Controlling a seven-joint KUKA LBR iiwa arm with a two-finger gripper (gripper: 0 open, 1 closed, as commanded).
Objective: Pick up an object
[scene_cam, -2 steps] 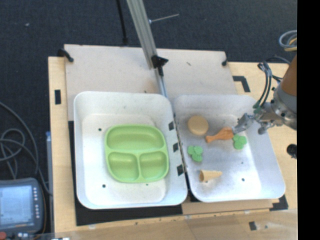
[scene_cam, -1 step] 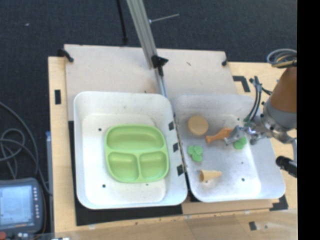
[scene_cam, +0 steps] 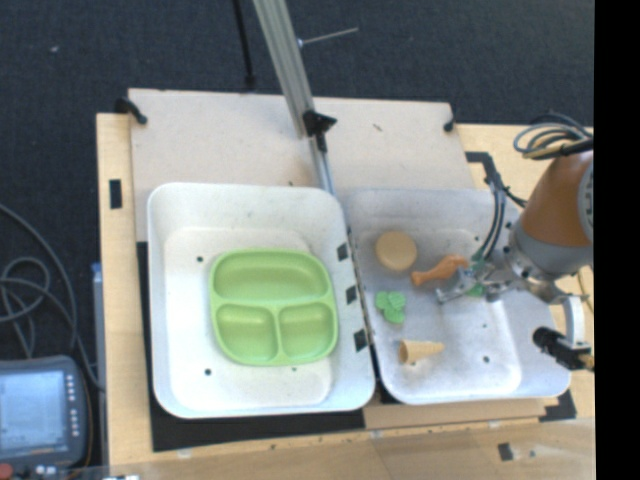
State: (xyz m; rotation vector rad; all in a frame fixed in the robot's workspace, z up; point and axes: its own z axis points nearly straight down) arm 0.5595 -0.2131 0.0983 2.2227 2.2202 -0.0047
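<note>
Objects available for picking, all in the right bin [scene_cam: 500,368]:

- Orange carrot-shaped piece [scene_cam: 440,270]: lies near the middle of the bin, pointing from its thick end at upper right down to a thin tip at lower left. Its thick end is just beside the gripper.
- Round tan disc, bun-like [scene_cam: 396,250]: lies flat toward the bin's far left corner, just left of the carrot-shaped piece and apart from it.
- Small green leafy piece [scene_cam: 391,306]: close to the bin's left wall, below the disc.
- Ice-cream-cone-shaped piece, tan [scene_cam: 420,350]: on its side toward the near edge of the bin, wide end to the left, tip to the right.

Gripper [scene_cam: 462,286]: low over the middle of the right bin, right of the carrot-shaped piece's thick end. The fingers are too small and cluttered to make out; whether the jaws are open or closed cannot be told, and no object is visibly between them.

Arm [scene_cam: 556,218]: enters from the bench's right edge, orange band above grey wrist, with dark cables looping beside it.

Left bin [scene_cam: 180,218]: holds a light green divided tray [scene_cam: 272,306], one long compartment at the far side and two smaller ones at the near side, sitting about central.

Metal post [scene_cam: 285,53]: rises slanting from the far edge where the two bins meet.
</note>
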